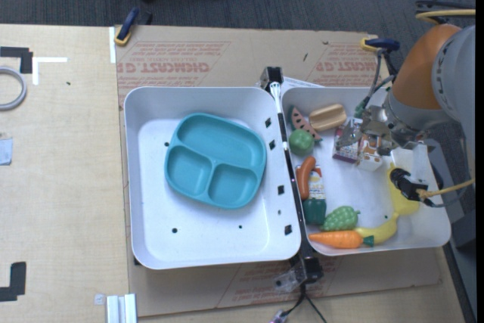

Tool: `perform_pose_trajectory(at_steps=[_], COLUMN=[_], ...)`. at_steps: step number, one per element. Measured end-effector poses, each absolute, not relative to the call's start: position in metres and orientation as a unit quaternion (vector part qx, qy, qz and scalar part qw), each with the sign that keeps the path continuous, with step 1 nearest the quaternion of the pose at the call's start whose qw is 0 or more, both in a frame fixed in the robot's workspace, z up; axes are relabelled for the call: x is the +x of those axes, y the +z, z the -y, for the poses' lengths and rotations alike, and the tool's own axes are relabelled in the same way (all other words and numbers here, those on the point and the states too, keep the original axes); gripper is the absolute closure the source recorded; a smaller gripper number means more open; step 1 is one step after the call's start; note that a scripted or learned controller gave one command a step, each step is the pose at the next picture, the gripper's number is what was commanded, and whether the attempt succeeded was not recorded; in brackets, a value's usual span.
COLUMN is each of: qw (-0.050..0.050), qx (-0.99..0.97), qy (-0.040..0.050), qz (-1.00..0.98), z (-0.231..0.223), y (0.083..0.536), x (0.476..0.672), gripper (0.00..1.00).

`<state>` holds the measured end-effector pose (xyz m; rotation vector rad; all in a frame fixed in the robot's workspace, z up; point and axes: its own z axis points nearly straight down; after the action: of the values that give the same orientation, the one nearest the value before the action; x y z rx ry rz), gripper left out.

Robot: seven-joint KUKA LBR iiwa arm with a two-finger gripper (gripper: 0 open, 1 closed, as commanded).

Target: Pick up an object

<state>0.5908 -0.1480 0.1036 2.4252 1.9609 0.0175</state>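
Since the task names no particular object, the likeliest target is whatever lies under the claw (368,141), which sits low in the right bin (431,238) over a small pale packet (349,144) near the bin's upper middle. Whether the claw is spread or closed I cannot tell, as the wrist and its fittings blur together there, and nothing can be seen held.

The packet looks like a light, thin toy carton. It would probably dent or slide on the smooth bin floor if pushed from one side, so a squeeze across its narrow width, from straight above, seems best.

Just above it lies a bread roll (327,116), likely soft or hollow plastic, rounded and prone to rolling; it should be taken across its short axis. Along the bin's left wall are a watermelon slice (301,120), a green ball-like fruit (302,140) and a hot dog (305,176). Near the front edge a carrot (337,239) and a banana (393,219) lie close together, both slim, light and probably slick; they are best gripped mid-length. The left bin (151,238) holds a blue divided plate (215,160), too wide and flat for an easy pinch except at its rim.
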Motion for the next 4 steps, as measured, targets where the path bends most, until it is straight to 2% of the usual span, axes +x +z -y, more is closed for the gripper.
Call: perform_pose_trajectory(at_steps=[1,2,3,4], qw=[0.017,0.017,0.012,0.016], qx=[0.776,0.776,0.717,0.716], qy=[0.0052,0.0055,0.0046,0.0035], qz=[-0.630,-0.630,-0.697,-0.698], z=[0.152,0.151,0.180,0.183], y=[0.117,0.117,0.107,0.118], x=[0.592,0.593,0.623,0.624], gripper=[1.00,0.00,0.00,1.00])
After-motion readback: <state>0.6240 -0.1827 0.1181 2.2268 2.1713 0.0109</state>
